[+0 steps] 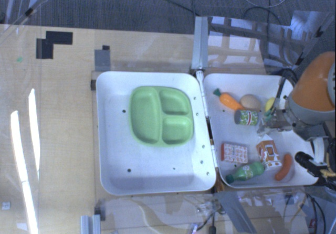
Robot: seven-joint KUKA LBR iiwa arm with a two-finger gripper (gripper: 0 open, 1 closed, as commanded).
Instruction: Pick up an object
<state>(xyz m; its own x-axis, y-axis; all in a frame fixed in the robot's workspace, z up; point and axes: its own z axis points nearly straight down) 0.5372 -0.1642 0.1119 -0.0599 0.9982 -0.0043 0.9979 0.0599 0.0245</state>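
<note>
The right bin holds several toy foods. At its back lie a carrot, a tan egg-like piece and a yellow piece. A green can lies in the middle. Toward the front are a red-and-white box, a small orange-and-white carton, a green bottle and a sausage. My gripper hangs low over the bin's right half, just right of the can and below the yellow piece. The arm's grey wrist hides its tips.
The left bin holds a green divided plate. A metal divider separates the bins. The arm's orange band overhangs the right bin's far right side. Cables trail across the floor behind the bench.
</note>
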